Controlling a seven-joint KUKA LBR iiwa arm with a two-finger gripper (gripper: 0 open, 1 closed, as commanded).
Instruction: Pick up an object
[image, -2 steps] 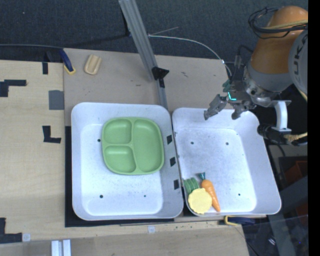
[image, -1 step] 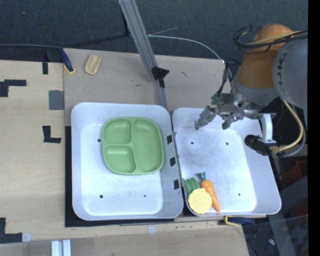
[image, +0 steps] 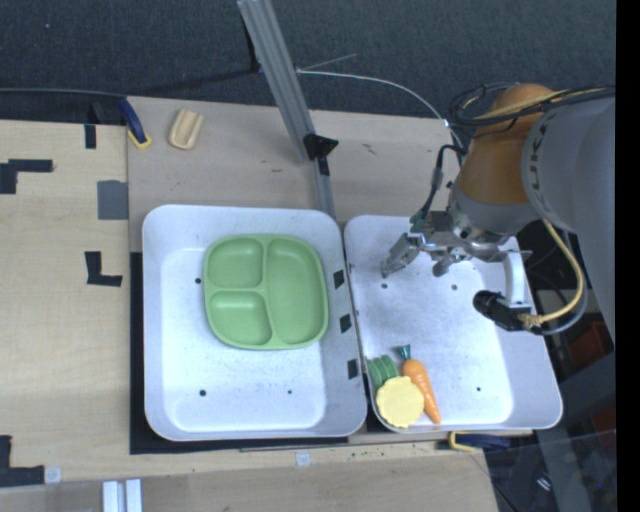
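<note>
Toy food lies in the near left corner of the right bin (image: 520, 400): a yellow round piece (image: 399, 402), an orange carrot (image: 423, 388) and a green piece (image: 383, 369), all touching. My gripper (image: 418, 259) hangs over the far part of the same bin, well above and behind the toys. Its two fingers stand spread apart with nothing between them.
The left bin (image: 165, 330) holds a green divided plate (image: 266, 291). A metal pole (image: 285, 85) rises behind the bins. A small tan block (image: 185, 129) and a blue-yellow clip (image: 133, 122) lie on the bench at the far left. A black cable connector (image: 497, 307) hangs beside the wrist.
</note>
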